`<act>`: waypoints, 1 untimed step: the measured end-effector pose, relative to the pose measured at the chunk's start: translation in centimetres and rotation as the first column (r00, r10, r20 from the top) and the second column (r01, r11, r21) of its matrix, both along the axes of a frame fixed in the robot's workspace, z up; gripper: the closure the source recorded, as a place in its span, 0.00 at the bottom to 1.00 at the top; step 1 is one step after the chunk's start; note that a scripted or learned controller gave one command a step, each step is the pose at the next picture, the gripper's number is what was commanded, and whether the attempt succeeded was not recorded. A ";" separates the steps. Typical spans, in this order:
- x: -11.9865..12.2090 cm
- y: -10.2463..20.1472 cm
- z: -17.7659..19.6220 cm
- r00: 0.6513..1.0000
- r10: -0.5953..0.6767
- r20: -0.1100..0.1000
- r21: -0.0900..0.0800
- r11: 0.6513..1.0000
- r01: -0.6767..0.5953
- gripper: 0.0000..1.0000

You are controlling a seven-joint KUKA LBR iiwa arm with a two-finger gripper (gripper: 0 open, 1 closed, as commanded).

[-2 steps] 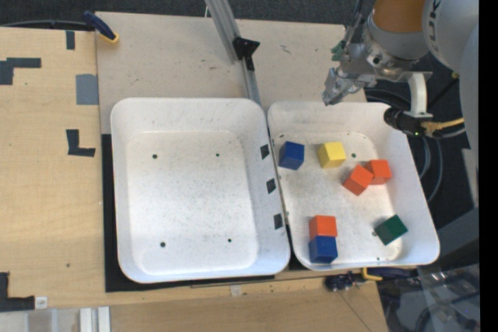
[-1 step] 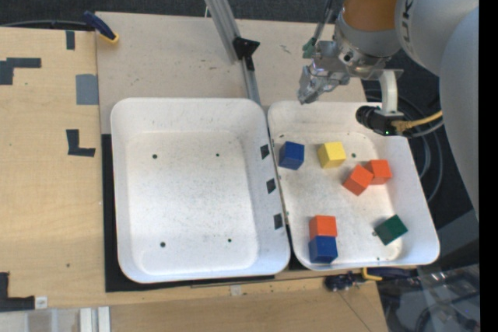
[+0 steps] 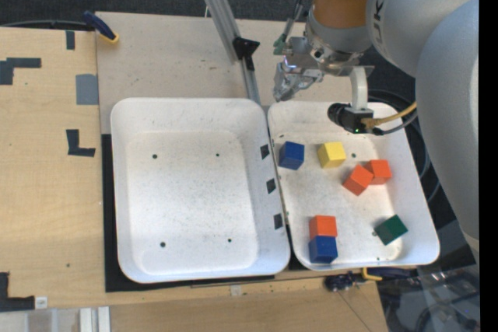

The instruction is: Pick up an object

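The right bin (image 3: 405,190) holds several small cubes. A blue cube (image 3: 292,155) lies near its back left, with a yellow cube (image 3: 331,154) beside it. Two orange cubes (image 3: 366,176) touch each other further right. At the front, an orange cube (image 3: 323,225) sits against a blue cube (image 3: 323,249), and a green cube (image 3: 391,229) lies at the front right. My gripper (image 3: 286,87) hangs above the back left corner of the right bin, behind the blue cube and apart from it. Nothing shows between its fingers.
The left bin (image 3: 187,190) stands beside the right one, their rims meeting in the middle. A slanted metal pole (image 3: 222,8) runs down to the bins' back edge. A blue and yellow clamp (image 3: 101,26) lies at the bench's far left back.
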State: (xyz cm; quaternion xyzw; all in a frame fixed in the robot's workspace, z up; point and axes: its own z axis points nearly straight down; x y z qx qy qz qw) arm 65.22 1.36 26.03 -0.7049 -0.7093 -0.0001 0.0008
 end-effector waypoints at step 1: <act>0.4 5.6 0.2 1.000 0.001 0.000 0.001 1.000 -0.001 1.00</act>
